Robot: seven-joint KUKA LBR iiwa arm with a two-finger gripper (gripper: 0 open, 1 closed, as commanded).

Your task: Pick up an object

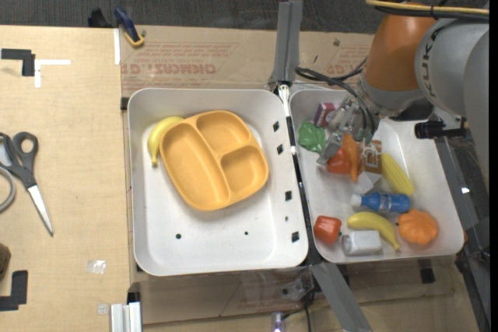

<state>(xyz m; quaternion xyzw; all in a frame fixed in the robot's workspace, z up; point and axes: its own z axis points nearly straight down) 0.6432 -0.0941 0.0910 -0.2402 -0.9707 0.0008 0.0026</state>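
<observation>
My gripper (348, 141) is down in the right bin (450, 190), at its back left part. It hangs right over an orange-red toy (341, 162), and its body hides that toy's top. A green toy pepper (310, 138) lies just left of the gripper. A small brown packet (372, 157) and a yellow toy (397, 175) lie to its right. A purple item (325, 113) peeks out behind it.
The front of the right bin holds a blue bottle (383, 203), a banana (373, 222), an orange (419, 228), a red piece (327, 228) and a grey can (362, 242). The left bin (226, 245) holds a yellow divided plate (214, 159) and a banana (159, 136). Scissors (27, 175) lie far left.
</observation>
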